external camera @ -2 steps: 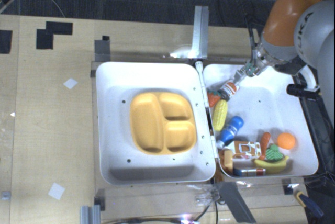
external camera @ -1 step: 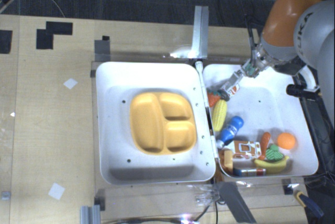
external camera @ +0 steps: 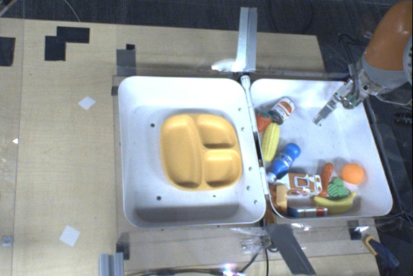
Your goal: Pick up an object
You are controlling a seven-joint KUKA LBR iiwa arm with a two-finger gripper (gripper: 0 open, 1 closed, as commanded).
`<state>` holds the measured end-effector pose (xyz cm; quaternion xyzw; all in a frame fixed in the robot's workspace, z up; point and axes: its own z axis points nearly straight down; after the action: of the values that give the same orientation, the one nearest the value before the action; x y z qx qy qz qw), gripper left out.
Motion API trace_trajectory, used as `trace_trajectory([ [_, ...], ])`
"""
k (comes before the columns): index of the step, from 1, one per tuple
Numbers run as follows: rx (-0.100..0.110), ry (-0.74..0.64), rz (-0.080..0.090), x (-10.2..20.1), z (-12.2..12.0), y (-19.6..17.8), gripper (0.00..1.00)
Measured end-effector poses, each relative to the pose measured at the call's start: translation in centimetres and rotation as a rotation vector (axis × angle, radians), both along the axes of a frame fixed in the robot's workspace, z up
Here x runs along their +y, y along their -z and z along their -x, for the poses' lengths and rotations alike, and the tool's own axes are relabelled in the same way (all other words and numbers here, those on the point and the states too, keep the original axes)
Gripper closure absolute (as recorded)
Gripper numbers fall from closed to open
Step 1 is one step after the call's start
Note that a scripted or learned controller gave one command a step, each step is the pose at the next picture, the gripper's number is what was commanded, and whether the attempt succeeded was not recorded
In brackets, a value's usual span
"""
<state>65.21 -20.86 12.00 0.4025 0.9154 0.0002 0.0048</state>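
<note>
Nearest us, we see a banana in the right bin, beside a carrot and an orange. Farther back, the tool hovers above bare floor, fingers spread, pinching nothing.

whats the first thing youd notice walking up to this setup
A big yellow divided tray lies in the middle of the left bin. The right bin holds a bright jumble of toy food along its left and near sides, while the tool hovers over its bare far part.
</note>
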Motion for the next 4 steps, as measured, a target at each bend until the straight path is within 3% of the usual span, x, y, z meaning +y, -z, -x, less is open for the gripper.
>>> trace_trajectory([
  [1, 0.000, 0.156, -0.003, 0.2, 5.0, -3.2, 0.00],
  [2, 0.002, 0.299, -0.004, 0.2, 14.3, -5.3, 0.00],
  [3, 0.003, 0.650, -0.007, 0.5, 15.6, -2.1, 0.00],
  [4, -0.004, 0.742, -0.009, 3.7, 5.4, 3.1, 0.00],
])
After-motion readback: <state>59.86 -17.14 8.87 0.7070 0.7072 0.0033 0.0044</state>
